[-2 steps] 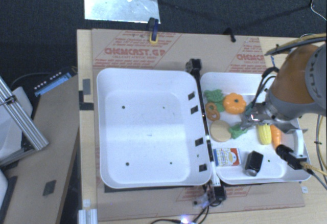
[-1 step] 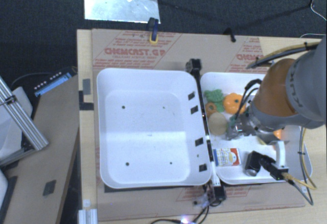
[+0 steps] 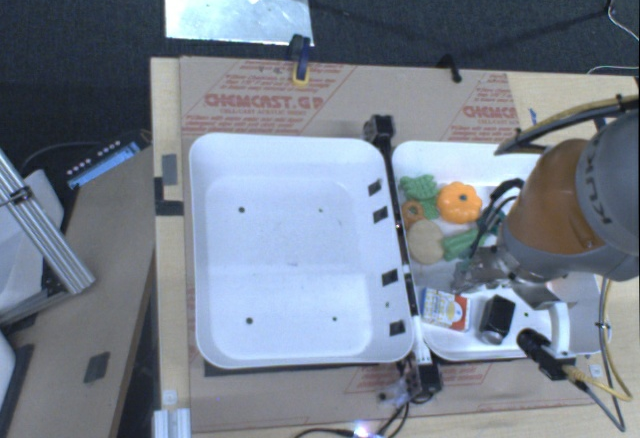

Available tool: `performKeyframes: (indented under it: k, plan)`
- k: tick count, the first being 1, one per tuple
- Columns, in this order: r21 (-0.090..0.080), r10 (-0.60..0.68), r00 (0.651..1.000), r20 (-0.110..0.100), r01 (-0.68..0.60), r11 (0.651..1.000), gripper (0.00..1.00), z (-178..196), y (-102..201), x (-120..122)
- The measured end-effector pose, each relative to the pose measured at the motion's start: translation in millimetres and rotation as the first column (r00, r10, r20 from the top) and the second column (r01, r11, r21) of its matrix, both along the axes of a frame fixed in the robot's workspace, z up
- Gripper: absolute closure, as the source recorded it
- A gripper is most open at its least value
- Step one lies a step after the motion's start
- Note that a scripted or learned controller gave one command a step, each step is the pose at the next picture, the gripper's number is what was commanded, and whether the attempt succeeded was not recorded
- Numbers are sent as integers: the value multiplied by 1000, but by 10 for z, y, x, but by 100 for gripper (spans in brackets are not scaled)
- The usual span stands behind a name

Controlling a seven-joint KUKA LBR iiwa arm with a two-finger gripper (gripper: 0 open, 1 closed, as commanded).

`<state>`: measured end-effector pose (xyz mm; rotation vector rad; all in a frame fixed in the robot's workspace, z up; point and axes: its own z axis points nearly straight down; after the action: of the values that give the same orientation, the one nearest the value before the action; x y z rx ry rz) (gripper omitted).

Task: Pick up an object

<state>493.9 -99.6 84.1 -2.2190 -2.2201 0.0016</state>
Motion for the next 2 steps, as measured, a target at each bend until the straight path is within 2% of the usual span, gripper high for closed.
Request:
performKeyframes:
  k: [1, 2]
  plan:
    - [-2, 7, 1000, 9, -7, 1000, 100, 1040, 488, 165]
    - [-1, 7, 1000, 5, -7, 1000, 100, 1003, 923, 398]
